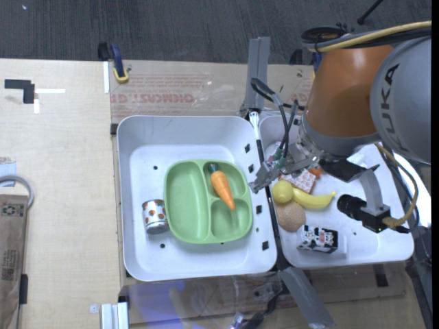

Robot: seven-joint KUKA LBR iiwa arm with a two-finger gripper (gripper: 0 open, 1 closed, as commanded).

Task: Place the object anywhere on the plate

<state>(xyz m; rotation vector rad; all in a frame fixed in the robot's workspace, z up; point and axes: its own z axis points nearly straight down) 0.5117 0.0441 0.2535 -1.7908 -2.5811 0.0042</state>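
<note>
A green divided plate lies in the left bin. An orange carrot with a dark green top rests on the plate, across the ridge between its compartments. My gripper hangs over the wall between the two bins, just right of the plate and apart from the carrot. The big grey and orange arm above it hides much of the right bin's far half.
A small printed can lies left of the plate in the left bin. The right bin holds a yellow banana, a lemon, a tan round thing, a black-and-white carton and a red-white pack.
</note>
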